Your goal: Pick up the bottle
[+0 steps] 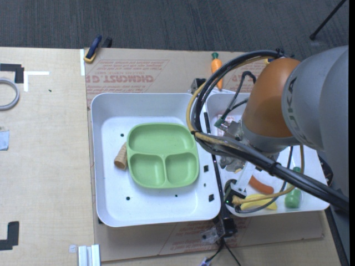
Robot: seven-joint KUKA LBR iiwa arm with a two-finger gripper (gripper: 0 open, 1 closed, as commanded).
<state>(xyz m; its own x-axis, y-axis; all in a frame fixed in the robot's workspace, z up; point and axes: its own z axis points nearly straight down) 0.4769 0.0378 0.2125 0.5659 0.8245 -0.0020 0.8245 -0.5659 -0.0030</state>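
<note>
Dark carpet behind the desk (44, 148); arm (299, 104) over the right bin (313, 204), probably still reaching; hand's state cannot be told; next, locate the bottle.

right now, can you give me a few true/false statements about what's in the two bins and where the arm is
1. A green divided plate lies in the left bin. True.
2. The plate has two compartments. False: it has three, one long and two smaller.
3. A tan cone-shaped object lies against the plate's left edge. True.
4. The arm hangs over the left bin. False: it is over the right bin, hiding much of it.
5. An orange item and a green item lie in the right bin. True.
6. The orange carrot-like toy sits in the left bin. False: it lies on the cardboard beyond the bins.
</note>
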